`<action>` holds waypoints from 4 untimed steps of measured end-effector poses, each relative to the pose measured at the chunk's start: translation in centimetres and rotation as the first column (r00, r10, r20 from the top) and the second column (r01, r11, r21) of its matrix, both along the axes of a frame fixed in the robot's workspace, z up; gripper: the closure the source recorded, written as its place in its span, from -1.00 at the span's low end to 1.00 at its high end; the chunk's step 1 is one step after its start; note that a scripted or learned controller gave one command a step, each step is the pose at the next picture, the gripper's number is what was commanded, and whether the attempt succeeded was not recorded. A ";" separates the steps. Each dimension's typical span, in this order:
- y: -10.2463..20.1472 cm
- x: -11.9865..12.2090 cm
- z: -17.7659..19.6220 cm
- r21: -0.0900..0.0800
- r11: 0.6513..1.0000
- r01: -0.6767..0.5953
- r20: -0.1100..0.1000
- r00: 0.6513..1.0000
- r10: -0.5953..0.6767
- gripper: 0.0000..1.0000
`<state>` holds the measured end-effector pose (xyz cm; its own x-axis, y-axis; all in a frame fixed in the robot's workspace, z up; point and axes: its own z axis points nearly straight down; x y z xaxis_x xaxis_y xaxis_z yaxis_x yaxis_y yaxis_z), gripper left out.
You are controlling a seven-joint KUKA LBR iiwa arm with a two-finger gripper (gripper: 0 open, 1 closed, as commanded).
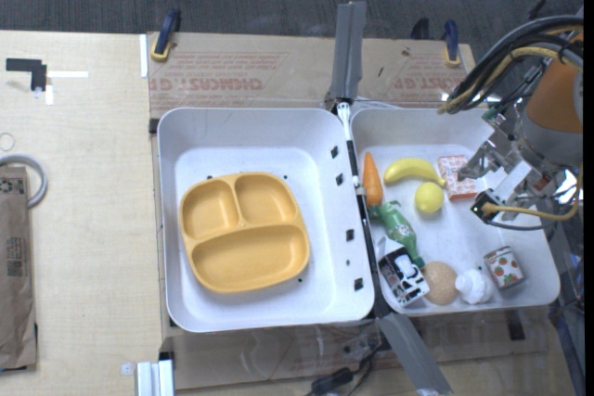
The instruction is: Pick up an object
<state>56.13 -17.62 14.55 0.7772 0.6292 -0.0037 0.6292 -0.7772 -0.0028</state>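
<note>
The right bin (548, 287) holds several small objects. An orange carrot (371, 179), a yellow banana (411, 169) and a lemon (429, 198) lie in its far half. A red-and-white packet (453, 175) sits just right of the banana. A green bottle (399, 230), a black-and-white box (401, 275), a tan ball (440, 282), a white ball (474, 286) and a small strawberry-print can (503, 268) lie nearer the front. My gripper (474, 190) hangs open over the bin's right side, beside the packet's right edge, with nothing between its fingers.
The left bin (176, 227) holds a yellow divided plate (244, 232). A divider wall (353, 199) separates the two bins. Cables loop from the arm (552, 107) along the right side. A brown paper bag (17, 264) lies on the bench at far left.
</note>
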 end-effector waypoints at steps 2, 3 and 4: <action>-2.5 -8.4 6.0 -0.001 0.960 0.280 0.000 0.960 -0.280 -1.00; -4.6 -8.5 7.5 -0.003 0.888 0.460 -0.001 0.888 -0.460 -1.00; -4.6 -8.4 14.0 -0.002 0.963 0.268 0.000 0.963 -0.268 -1.00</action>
